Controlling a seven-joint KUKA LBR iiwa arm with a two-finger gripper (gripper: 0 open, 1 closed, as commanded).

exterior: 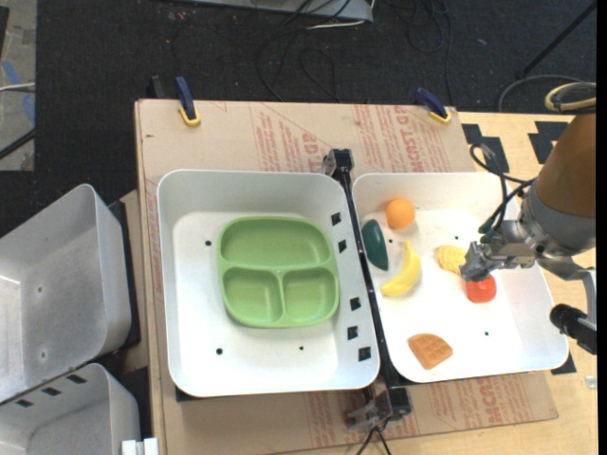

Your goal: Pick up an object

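The right bin [531, 344] holds an orange [400, 213], a dark green object [376, 245], a yellow banana [405, 273], a small yellow piece [450, 256], a red tomato-like object [482, 290] and a tan cracker-shaped piece [430, 350]. My gripper [477, 265] reaches in from the right and hangs low between the yellow piece and the red object, right above the red object's top edge. Nothing is visibly lifted off the bin floor.
The left bin [185, 254] carries a green divided plate [280, 271]. A black divider with clips [358, 254] runs between the bins. A white tub [57, 273] stands off the bench at the left. Blue-yellow clamps [188, 102] hold the board's far edge.
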